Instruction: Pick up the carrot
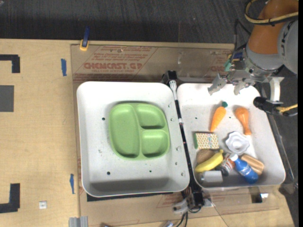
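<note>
Orange carrot (217,117) (green-tipped) lies untouched in right bin (276,141); gripper (228,86) hovers above it near the far wall, fingers spread, holding nothing.

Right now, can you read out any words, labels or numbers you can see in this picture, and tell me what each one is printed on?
"CHEMCAST GP": red print on the brown protective sheet behind the two bins; my best reading, since it is blurred.
Smaller red lines above and below it on that sheet: too blurred to read.
Label on the blue bottle in the right bin: too small to read.
Patterned packet in the right bin: nothing legible.
</note>
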{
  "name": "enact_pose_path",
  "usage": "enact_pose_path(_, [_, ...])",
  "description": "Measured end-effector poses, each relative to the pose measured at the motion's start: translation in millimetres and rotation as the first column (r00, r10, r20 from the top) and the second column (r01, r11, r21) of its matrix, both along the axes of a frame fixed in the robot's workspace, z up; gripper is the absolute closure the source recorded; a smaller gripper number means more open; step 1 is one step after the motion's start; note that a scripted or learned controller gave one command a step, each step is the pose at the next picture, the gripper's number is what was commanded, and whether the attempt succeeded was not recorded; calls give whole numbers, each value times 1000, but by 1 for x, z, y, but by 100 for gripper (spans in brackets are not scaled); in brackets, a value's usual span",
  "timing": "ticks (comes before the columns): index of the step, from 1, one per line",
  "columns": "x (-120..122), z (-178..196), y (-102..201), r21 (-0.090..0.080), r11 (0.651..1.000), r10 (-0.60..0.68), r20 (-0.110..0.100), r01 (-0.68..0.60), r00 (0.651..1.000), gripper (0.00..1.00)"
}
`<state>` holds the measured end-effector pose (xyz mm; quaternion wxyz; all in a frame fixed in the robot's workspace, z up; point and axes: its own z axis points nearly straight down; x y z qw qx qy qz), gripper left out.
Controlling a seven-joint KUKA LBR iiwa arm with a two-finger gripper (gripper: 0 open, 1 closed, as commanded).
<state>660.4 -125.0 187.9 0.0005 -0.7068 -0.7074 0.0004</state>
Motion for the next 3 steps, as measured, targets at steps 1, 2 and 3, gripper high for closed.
enact_pose_path(1, [-35, -91, -35, -4, 999, 49, 10, -49, 999, 0])
enact_pose_path(2, [-35, -82, -35, -5, 999, 49, 10, -49, 999, 100])
enact_pose_path(3, [-13, 2, 42, 2, 1000, -30, 11, 30, 999, 100])
